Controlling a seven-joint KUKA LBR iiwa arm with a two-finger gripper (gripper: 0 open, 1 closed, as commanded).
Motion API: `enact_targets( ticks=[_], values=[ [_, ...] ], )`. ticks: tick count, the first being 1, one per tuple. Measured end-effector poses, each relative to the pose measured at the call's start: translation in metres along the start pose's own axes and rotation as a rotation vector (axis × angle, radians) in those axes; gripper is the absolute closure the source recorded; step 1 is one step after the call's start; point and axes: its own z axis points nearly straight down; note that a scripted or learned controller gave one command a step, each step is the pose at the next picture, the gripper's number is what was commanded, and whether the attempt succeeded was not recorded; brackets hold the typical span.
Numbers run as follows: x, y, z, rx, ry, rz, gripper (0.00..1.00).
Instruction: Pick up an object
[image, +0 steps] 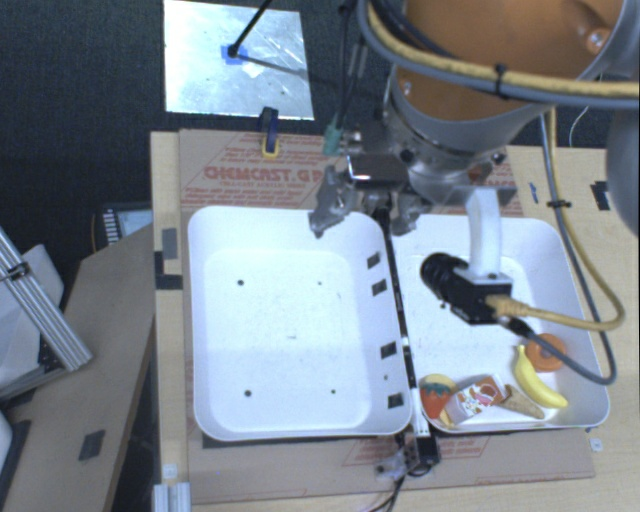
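Note:
My gripper (365, 212) hangs over the far end of the divider between the two bins, its two grey fingers (328, 210) spread apart and open with nothing between them. The loose objects lie at the near edge of the right bin (560, 255): a yellow banana (538, 380), an orange round piece (547, 349) beside it, an orange fruit (437, 395), a red-and-white packet (472, 398) and a small brown piece (522, 403). All of them are well in front of the gripper and to its right.
The left bin (220, 240) is a bare white tray. A black device on a white bracket (462, 285) with a yellow cable (560, 320) hangs over the right bin's middle. A metal sheet (240, 60) lies behind the bench.

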Motion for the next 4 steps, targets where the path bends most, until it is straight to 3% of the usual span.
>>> enact_targets(
  ticks=[1, 2, 3, 4],
  values=[
    [-0.013, 0.0, 0.059, 0.002, 0.0, 0.0, 0.0],
    [-0.107, 0.038, -0.026, -0.012, 0.001, 0.007, 0.0],
    [-0.05, -0.002, -0.045, -0.005, 0.004, -0.01, 0.0],
    [-0.007, 0.0, -0.043, -0.003, 0.003, -0.007, 0.0]
  ],
)
